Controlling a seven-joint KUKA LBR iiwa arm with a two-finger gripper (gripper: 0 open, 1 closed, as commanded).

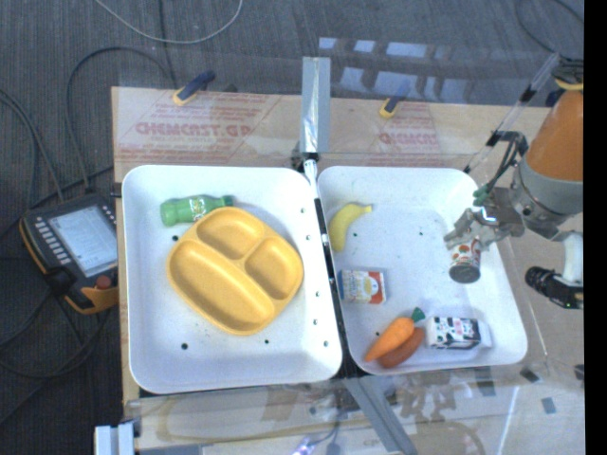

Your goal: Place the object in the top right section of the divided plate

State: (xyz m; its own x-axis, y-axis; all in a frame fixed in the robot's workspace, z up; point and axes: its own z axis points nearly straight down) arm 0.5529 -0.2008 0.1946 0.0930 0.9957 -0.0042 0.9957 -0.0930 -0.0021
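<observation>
The yellow divided plate lies in the left bin, with three sections. Its top right section holds nothing. My gripper is over the right side of the right bin, far to the right of the plate. A small can with a red and white label sits between its fingers, upper end in the grip, grey end pointing down toward the bin floor. The gripper is shut on this can.
A green bottle lies just behind the plate in the left bin. The right bin holds a banana, a small orange carton, a carrot and a white milk carton. A raised rim divides the bins.
</observation>
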